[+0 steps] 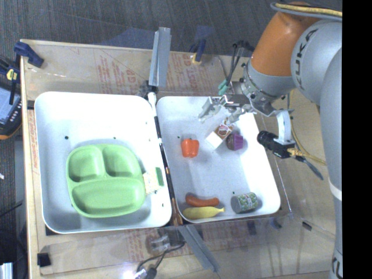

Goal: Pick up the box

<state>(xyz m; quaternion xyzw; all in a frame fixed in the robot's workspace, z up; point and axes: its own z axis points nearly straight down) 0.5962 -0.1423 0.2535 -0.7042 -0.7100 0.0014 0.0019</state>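
The jaws (220, 110) hang over the upper middle of the right bin (264, 173), their pale metal fingers (208, 108) spread apart with nothing between them. The grey arm (317, 51) with its orange band (279, 39) reaches in from the right above that bin's far corner.

The box (218, 136), small and white with a brown end, lies on the bin floor just below the jaws and a touch to their right, close to the fingertips; whether it touches them cannot be told. Its long axis runs on a diagonal, from lower left to upper right, with the brown end pointing up and right toward the arm.

Just beside the box's brown end, to the right of and below the jaws, sits a dark purple object (235, 140). Below and left of the jaws stands an orange-red pepper-like toy (189, 147), apart from the box. Well below the jaws, along the bin's near wall, lie a red sausage (202, 201), a yellow banana (203, 213) touching it, and a green-grey can (245, 202) on its side.

Far left of the jaws, the left bin (52, 115) holds a green divided plate (106, 180). Both bins rest on the wooden surface (93, 63).
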